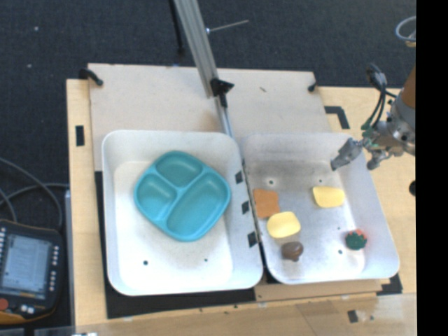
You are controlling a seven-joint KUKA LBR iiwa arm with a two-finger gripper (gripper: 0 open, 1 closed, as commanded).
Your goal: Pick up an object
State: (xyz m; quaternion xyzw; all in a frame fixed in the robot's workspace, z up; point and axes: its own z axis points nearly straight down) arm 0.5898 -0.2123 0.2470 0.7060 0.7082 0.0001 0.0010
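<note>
- The gripper [358, 154] is hanging at the upper right of the right bin [378, 208], its two fingers spread apart and grasping nothing; one grey finger [343, 155] is pointing down-left over the bin's rim area.
- The nearest object, a pale yellow piece [328, 197], is lying in the right bin just below the gripper, apart from the fingers.
- A second yellow piece [283, 224] is sitting nearer the bin's middle, touching or almost touching an orange-brown square [266, 202] up-left of it.
- A dark brown rounded object [292, 250] is resting just below that second yellow piece.
- A small green and red object [356, 239] is lying near the bin's lower right corner, well apart from the others.
- Nothing is standing between the gripper and the pale yellow piece.
- The left bin [119, 257] is holding a teal divided plate [183, 195] with three compartments.
- A metal rail [197, 33] is slanting down from the top toward the gap between the bins.
- A pendant with a screen [24, 264] is lying at the lower left; its writing is too small to read.
</note>
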